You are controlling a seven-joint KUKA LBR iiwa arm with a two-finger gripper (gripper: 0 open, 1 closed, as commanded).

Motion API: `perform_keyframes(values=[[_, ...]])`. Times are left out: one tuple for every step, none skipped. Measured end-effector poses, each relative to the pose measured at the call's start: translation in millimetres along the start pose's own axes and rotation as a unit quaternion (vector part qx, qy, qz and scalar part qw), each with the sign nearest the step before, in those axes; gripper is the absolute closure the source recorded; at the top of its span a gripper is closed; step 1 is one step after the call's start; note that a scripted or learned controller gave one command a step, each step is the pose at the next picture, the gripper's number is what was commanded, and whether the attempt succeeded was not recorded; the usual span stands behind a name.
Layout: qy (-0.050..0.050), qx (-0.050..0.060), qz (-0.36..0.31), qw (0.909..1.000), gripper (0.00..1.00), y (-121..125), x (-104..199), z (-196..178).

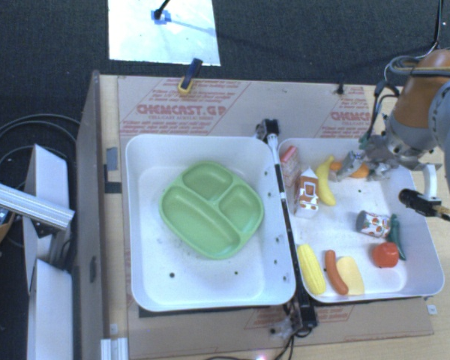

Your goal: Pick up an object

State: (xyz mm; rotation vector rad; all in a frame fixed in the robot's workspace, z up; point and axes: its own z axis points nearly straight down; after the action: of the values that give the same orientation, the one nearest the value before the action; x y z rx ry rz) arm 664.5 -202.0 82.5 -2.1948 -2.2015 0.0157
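Observation:
My gripper (358, 163) is low over the back of the right bin (427, 276), just right of a yellow banana (325, 180). A small orange object (358, 172) lies right under the gripper tip, partly hidden by it; I cannot tell whether it is held. In the same bin are a toy milk carton (307, 190), a pink-red item (288, 155) at the back left, a small can (373, 223), a red tomato (386, 254), a green vegetable (395, 236), a corn cob (310, 267), a sausage (335, 271) and a yellow slice (351, 275).
The left bin (146, 276) holds a green divided plate (211, 209). The grey arm with its orange band (427, 100) comes in from the upper right, and a black and white attachment (421, 199) hangs over the right bin's right side.

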Motion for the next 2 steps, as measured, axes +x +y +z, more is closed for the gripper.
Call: perform_keyframes(values=[[-0.008, -0.014, 0.002, 0.9999, 0.00, -56.6, -4.9, -0.2], [-0.008, -0.009, -0.001, 0.9999, 0.00, -4.5, 29.0, -1.2]])
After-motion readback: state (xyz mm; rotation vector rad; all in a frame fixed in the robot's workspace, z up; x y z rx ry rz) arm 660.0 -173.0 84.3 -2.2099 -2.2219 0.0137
